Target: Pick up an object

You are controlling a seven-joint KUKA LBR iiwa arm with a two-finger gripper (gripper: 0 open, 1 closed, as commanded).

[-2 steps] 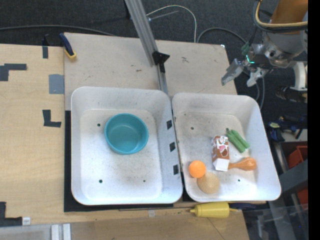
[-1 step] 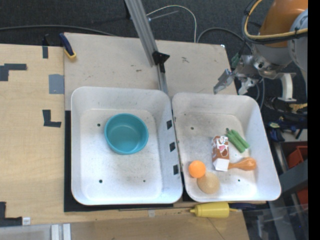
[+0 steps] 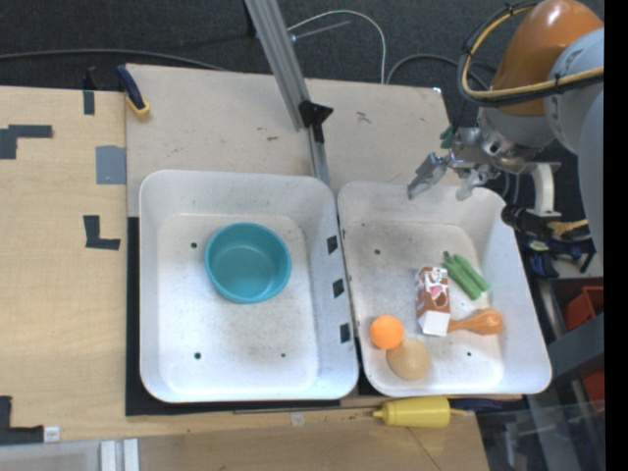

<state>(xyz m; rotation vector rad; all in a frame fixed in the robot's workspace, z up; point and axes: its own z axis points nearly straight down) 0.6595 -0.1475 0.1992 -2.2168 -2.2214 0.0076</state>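
Fingers (image 3: 424, 181) of the gripper (image 3: 444, 180) stood spread, with nothing between them, above the far rim of the right bin (image 3: 510, 253) in the upper right of the frame. Their tips were small and blurred, so how near they came to the rim could not be told.

Nearest the lower edge, a yellow bottle (image 3: 417, 412) lay on its side just outside the right bin's near rim. Inside that bin, toward its near end, sat a tan ball (image 3: 409, 360) touching an orange ball (image 3: 387, 333). Beside them stood a small carton (image 3: 433, 301), its print too fine to read, with an orange spoon-shaped toy (image 3: 478, 323) partly hidden behind it. Green sticks (image 3: 466, 275) lay just past the carton.

In the left bin (image 3: 162, 263) a teal bowl (image 3: 247, 262) sat toward the far side, well apart from the other things.

Farther back, a grey pole (image 3: 280, 47) slanted out of the top of the frame. A blue and yellow clamp (image 3: 133, 90) gripped the board at the upper left. The arm (image 3: 549, 37) was cut off by the right and top edges.
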